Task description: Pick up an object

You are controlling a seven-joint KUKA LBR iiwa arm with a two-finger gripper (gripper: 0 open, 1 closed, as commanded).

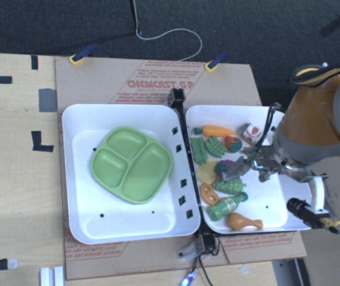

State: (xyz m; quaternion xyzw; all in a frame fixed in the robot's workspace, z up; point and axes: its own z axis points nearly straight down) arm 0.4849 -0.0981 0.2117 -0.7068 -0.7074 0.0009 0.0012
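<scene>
Low over the right bin (277,216), the pincer (237,169) was seen reaching in from the right, its dark fingers lowered among the toy foods; whether they were open or shut could not be told, and nothing could be made out as held between them. A purple piece (223,168) was found just beside the fingertips, with a bumpy green vegetable (229,186) just below it. Around these, one orange carrot (219,131), one dark green pod (199,150), one leafy green piece (215,146), one pale yellow piece (206,173), one orange pretzel-like piece (209,193), one green bottle-shaped toy (223,207) and one brown drumstick (243,222) were counted, all crowded toward the left half of that bin. A small red and white item (252,133) was noted near the far rim, too blurred to name. Behind the pincer, the arm's orange band (313,118) was seen over the bin's right edge. Two white bins were counted side by side, and in the left bin (74,159) one green divided plate (133,164) with three compartments was seen lying flat.
</scene>
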